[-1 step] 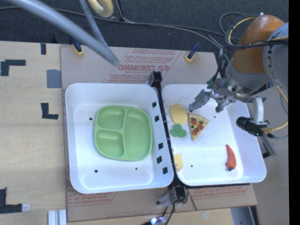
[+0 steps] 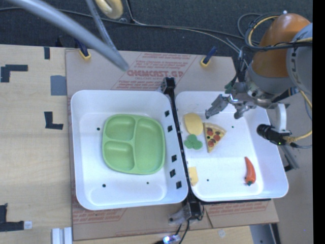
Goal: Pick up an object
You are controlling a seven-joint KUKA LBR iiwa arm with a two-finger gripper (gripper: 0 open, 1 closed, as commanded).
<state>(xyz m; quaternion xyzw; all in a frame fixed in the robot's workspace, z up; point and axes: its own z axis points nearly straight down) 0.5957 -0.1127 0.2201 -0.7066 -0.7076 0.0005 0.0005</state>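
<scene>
Surface [image 2: 30, 136]: pale wood, cardboard sheet [image 2: 152, 70] under both bins; dark carpet [image 2: 203, 9] upper frame. End effector [image 2: 226, 108]: fingers spread, holding nothing.

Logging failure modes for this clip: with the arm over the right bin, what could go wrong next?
The pincer hangs above the pizza slice, which touches the yellow piece and sits close to the green piece; a descent could nudge or catch the wrong one. These items look flat, so a grasp may slip. The pepper lies near the bin wall, awkward to reach.
</scene>
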